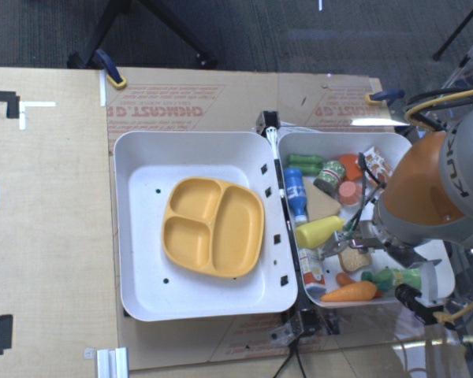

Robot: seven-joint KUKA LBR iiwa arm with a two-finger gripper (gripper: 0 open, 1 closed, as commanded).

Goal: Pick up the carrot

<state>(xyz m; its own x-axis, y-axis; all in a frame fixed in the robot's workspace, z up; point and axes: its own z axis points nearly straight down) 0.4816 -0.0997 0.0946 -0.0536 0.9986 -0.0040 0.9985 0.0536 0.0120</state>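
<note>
Orange-banded arm [426, 183] is hovering, end effector [348, 241] state unclear, over the rigid, slippery carrot [349, 292], likely needing a mid-body grip

You're looking at a pale wooden bench [39, 235] carrying a printed brown cardboard sheet [189, 101], with two shallow white plastic bins [134, 235] side by side.

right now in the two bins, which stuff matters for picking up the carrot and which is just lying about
Belongs to the job:
- carrot, at the right bin's near edge
- gripper, low over the right bin, above the carrot
- right bin

Just lying about:
- yellow divided plate in the left bin
- blue bottle
- yellow bottle
- green can
</note>
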